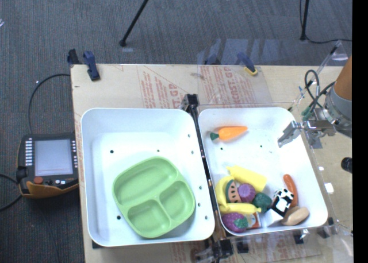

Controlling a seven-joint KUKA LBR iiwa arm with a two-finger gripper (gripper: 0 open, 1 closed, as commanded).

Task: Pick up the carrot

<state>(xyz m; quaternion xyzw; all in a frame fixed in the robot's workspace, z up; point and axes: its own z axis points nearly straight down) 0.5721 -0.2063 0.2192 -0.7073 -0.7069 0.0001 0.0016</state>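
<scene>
The orange toy carrot with its green top (229,134) lies flat near the back of the right shallow white bin (270,115), well apart from the heap of plastic toy foods (253,198) at the front. The grey gripper (296,131) hovers at the bin's right rim, gripping nothing; how far it's spread, I can't tell. A green divided plate (153,197) sits in the left bin (109,124).
</scene>
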